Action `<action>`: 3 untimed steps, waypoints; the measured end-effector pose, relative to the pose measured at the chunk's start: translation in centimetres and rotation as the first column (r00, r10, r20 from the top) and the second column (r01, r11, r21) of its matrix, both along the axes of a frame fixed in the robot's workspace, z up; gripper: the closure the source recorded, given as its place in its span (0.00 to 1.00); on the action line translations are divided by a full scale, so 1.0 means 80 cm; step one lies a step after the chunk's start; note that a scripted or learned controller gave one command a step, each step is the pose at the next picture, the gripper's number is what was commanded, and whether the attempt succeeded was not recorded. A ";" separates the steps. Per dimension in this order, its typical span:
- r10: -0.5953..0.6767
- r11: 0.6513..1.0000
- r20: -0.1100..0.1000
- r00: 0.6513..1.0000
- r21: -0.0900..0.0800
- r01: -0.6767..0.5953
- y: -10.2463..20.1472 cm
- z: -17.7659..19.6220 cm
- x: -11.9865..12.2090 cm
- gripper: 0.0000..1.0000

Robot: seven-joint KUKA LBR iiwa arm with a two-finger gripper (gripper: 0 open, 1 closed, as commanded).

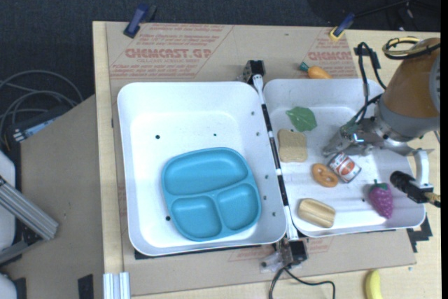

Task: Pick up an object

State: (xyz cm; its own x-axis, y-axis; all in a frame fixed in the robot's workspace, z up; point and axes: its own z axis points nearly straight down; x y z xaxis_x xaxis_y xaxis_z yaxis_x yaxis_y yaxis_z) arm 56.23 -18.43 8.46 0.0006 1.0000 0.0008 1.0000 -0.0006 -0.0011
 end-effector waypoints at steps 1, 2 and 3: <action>-0.001 1.000 0.000 1.000 0.000 0.001 0.030 0.000 -0.056 0.00; -0.001 1.000 0.003 1.000 -0.001 0.001 0.030 0.013 -0.055 1.00; 0.003 1.000 0.004 1.000 0.000 -0.003 0.131 0.126 0.014 1.00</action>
